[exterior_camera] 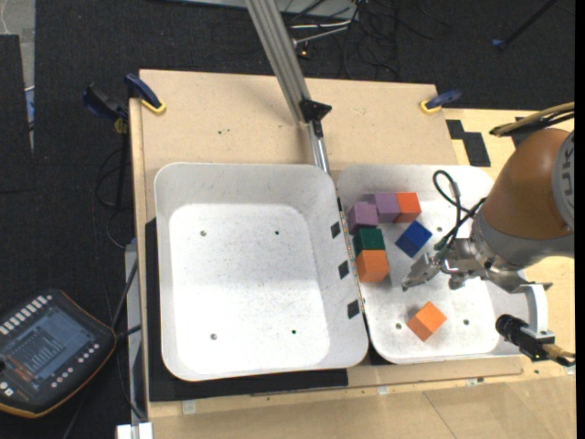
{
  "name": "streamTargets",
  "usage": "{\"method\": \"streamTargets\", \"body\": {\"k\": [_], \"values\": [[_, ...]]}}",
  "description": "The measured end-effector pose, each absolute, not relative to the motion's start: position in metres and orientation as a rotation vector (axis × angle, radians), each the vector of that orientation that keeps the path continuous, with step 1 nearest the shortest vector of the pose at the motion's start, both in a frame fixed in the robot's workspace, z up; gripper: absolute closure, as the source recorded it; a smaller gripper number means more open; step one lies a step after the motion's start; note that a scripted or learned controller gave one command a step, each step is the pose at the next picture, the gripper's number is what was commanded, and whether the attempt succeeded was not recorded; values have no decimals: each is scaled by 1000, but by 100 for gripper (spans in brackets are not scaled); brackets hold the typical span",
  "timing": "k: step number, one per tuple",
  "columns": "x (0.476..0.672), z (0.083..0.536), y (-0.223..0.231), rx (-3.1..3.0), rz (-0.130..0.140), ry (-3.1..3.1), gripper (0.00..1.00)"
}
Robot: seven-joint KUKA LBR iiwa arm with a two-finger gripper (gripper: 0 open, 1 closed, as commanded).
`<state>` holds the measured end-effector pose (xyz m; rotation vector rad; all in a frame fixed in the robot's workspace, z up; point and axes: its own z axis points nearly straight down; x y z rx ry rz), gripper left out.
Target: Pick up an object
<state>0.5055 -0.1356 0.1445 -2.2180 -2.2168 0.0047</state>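
You see two bins of matt white plastic, finely speckled, on a counter of pale, dull fibreboard. The coloured blocks look smooth and matt, like painted wood. The arm's orange band shines glossy; the hand looks like bare metal.

The left bin offers a wide bare floor with open room across it. In the right bin, blocks crowd the left side: two purple blocks, an orange one, a green one touching an orange one below it, hard against the shared wall. A blue block lies just beside them. The pincer hangs between the blue block and a lone orange block, whose sides stand free. A pole crosses the desk above the bins.
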Motion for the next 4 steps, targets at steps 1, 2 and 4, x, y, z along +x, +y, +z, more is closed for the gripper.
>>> {"method": "streamTargets", "body": {"k": [1, 2, 4], "values": [[505, 93, -135, -2222, 2, -2220, 0], [507, 106, -135, -2224, -3, -2222, 100], [508, 210, -124, -2222, -5, -2229, 100]]}}
